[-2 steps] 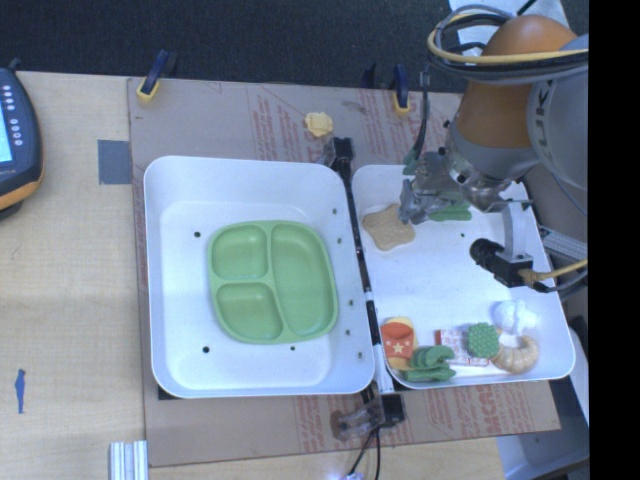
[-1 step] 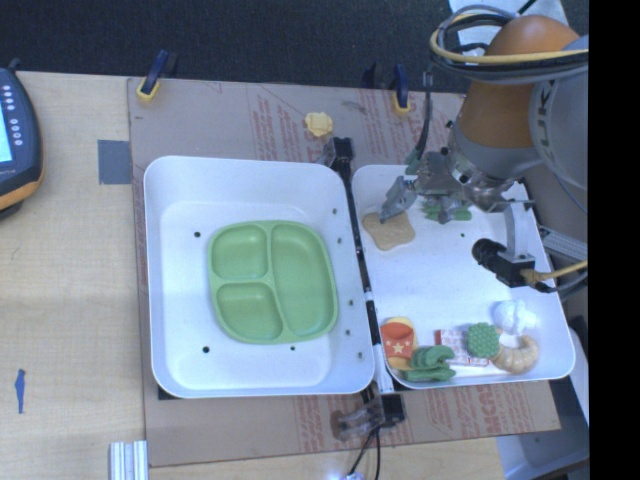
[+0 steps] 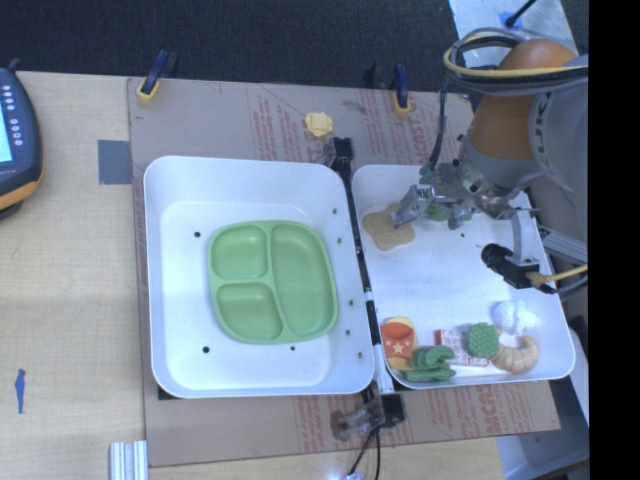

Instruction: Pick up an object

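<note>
The arm reaches in from the right, its jaws (image 3: 418,206) low over the right bin (image 3: 440,268) near its far-left corner — whether they are apart or together, I cannot tell. A tan cookie (image 3: 387,230) lies just beside them on the bin floor. Along the near edge sit a red-and-yellow toy (image 3: 398,339), a green toy (image 3: 430,363) and a croissant (image 3: 517,354). The left bin (image 3: 180,228) holds a green tray (image 3: 271,281).

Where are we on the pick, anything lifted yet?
Done: the gripper has reached the right bin, right at the tan cookie-shaped toy. In hand: nothing visibly; the toy lies on the bin floor. Left: grasp and lift. The toys along the near edge lie untouched, and the green divided plate sits in the left bin.
</note>
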You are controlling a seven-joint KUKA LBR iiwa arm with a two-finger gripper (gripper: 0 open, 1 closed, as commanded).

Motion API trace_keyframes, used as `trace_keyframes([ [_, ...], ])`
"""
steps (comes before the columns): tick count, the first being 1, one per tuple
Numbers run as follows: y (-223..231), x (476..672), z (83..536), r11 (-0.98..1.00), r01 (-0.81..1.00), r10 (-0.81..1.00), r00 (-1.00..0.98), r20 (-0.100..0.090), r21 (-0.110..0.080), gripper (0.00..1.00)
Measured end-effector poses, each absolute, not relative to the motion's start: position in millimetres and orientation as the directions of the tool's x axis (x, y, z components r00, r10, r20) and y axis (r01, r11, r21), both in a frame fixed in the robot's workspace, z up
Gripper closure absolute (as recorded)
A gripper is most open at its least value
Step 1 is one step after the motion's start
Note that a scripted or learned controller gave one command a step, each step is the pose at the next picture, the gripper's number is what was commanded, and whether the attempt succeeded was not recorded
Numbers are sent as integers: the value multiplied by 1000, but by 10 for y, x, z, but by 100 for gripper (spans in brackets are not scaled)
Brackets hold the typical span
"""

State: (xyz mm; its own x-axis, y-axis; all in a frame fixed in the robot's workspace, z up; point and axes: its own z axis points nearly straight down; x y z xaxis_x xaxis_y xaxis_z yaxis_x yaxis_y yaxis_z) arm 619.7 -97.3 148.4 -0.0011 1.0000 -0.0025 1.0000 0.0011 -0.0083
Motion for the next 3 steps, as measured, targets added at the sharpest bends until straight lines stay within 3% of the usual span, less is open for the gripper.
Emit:
trace_keyframes([
  [1, -999, 6382, 899, 6, 1000, 1000, -6, -1, -6, 0],
  [3, -938, 6459, 940, 4, 1000, 1000, -4, -2, -1, 0],
])
